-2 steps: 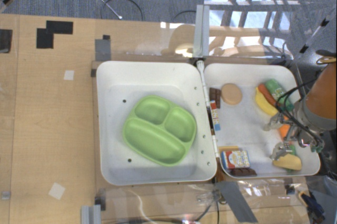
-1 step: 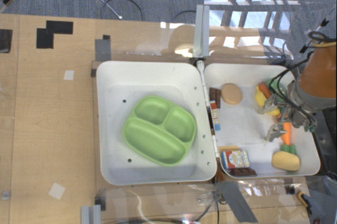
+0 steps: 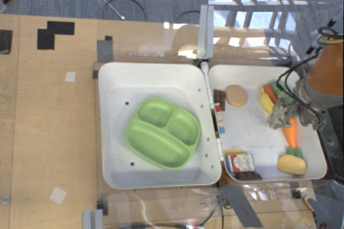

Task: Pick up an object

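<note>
Nearest the front edge of the worktop, the right bin [image 3: 322,169] holds a small printed packet [image 3: 241,161] by its front left corner and a yellow toy [image 3: 292,164] toward its front right corner. Just behind that, an orange carrot [image 3: 291,133] lies beside the gripper [image 3: 281,116], which hangs low over the bin's right side; whether it is spread or pinching, I cannot tell. Nothing looks lifted, so the pick appears not yet made. Farther back sit a round tan piece [image 3: 236,96] and a yellow-and-red toy [image 3: 268,98]. Left, a green divided plate [image 3: 163,133] rests in the left bin [image 3: 110,115].
</note>
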`<state>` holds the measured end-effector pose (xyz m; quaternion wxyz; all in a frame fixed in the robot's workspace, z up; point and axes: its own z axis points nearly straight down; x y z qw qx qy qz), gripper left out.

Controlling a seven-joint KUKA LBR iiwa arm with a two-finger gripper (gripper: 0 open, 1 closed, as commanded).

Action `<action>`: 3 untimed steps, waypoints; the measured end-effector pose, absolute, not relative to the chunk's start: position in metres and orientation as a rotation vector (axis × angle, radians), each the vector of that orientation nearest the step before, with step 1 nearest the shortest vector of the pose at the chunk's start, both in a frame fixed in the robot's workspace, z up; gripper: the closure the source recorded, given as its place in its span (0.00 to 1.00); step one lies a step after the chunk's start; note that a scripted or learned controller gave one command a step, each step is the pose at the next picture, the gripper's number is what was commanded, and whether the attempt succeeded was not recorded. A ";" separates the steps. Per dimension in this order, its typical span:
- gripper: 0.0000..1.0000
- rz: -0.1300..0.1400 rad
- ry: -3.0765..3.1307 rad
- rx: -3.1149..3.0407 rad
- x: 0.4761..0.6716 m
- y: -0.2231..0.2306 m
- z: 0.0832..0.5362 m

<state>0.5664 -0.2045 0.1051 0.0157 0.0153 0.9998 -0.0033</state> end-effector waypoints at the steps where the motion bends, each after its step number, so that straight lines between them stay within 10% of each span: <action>1: 1.00 -0.013 3.084 -0.483 0.493 -0.207 0.092; 2: 1.00 -0.011 3.101 -0.341 0.524 -0.155 0.281; 3: 0.00 -0.005 3.111 -0.338 0.522 -0.155 0.276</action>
